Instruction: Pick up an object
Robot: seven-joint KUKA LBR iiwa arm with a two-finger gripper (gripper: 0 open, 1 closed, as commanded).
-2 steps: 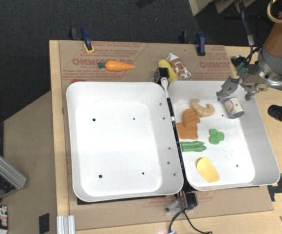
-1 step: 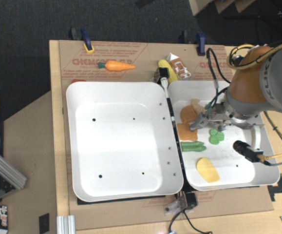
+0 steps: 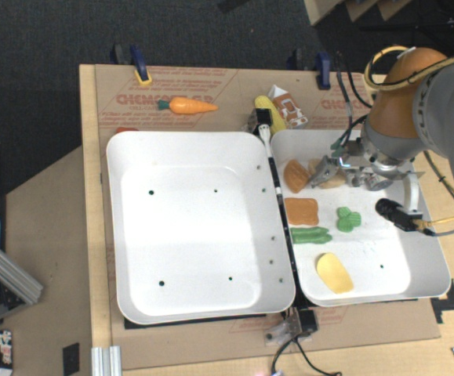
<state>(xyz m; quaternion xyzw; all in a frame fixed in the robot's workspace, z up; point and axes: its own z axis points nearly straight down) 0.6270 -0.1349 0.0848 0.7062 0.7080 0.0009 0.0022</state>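
The claw (image 3: 326,172) sits low in the upper part of the right bin (image 3: 426,276), right of centre in the frame, its metal fingers reaching leftward toward a brown bread-like toy (image 3: 296,175) by the bin's left wall. Whether the fingers are spread or closed cannot be told here, and nothing is plainly seen between them.

The things on offer lie just below in the same bin: an orange-brown toast slab (image 3: 301,211), a green pea pod (image 3: 310,235) beneath it, a small green broccoli-like piece (image 3: 348,219) to the right, and a yellow oval toy (image 3: 334,272) toward the lower edge. The left bin (image 3: 132,288) holds none of them. A toy carrot (image 3: 187,106) lies outside on the board at the upper left.

To do this step well, I judge the claw should settle on the nearest piece, the brown one, centre it between the fingers, and keep clear of the bin wall close beside it, which could block a finger. The rounded toy may slip sideways, so a straight descent and a firm close before lifting seem wise.
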